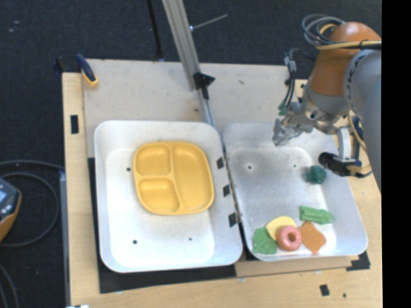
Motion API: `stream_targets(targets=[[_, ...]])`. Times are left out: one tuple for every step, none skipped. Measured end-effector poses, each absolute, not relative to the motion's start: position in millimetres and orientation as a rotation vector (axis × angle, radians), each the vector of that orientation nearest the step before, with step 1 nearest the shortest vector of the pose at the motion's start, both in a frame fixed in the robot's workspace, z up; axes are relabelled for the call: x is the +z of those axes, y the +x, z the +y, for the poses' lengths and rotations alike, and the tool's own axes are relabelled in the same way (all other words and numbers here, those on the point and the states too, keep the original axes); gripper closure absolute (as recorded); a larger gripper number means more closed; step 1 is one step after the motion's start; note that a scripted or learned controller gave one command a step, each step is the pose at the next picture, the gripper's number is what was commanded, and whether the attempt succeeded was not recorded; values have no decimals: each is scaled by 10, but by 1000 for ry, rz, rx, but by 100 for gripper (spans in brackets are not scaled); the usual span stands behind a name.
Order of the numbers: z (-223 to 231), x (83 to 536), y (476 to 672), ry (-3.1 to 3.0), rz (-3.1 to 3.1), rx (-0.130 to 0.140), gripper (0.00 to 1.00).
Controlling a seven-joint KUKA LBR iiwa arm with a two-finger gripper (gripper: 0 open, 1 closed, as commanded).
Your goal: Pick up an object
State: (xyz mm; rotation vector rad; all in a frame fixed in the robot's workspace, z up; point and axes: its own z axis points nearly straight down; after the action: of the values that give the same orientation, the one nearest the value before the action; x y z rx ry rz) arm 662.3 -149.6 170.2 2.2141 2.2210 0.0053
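Dark carpet is surrounding a pale wooden surface [141, 88] that is carrying two shallow white bins side by side. Left bin [115, 242] is holding a yellow divided plate [173, 176] lying flat near its middle. Right bin [270, 185] is holding its toys along the near edge and right side: a green leaf-like piece [263, 241] at the near edge, a yellow disc [280, 225] touching it, a pink ring [289, 238] lying on the disc, an orange piece [313, 237] just beside the ring, a green strip [315, 215] above those, and a small teal ball [315, 174] near the right edge, apart from the rest.

From the right, the grey arm [359, 88] with its orange band is reaching in and bending downward at the wrist, so the pincer [280, 135] is hanging over the far edge of the right bin, well apart from every toy. Whether it is open or closed I cannot tell; nothing is showing in its grip.
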Motion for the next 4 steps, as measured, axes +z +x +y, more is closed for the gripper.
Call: stream_targets(targets=[[-1604, 2282, 6616, 2215, 2217, 6, 100], [-1614, 2576, 6626, 2215, 2221, 4, 100], [-1212, 2581, 6514, 2216, 2226, 1, 100], [-711, 2660, 6448, 2214, 2229, 3, 100]])
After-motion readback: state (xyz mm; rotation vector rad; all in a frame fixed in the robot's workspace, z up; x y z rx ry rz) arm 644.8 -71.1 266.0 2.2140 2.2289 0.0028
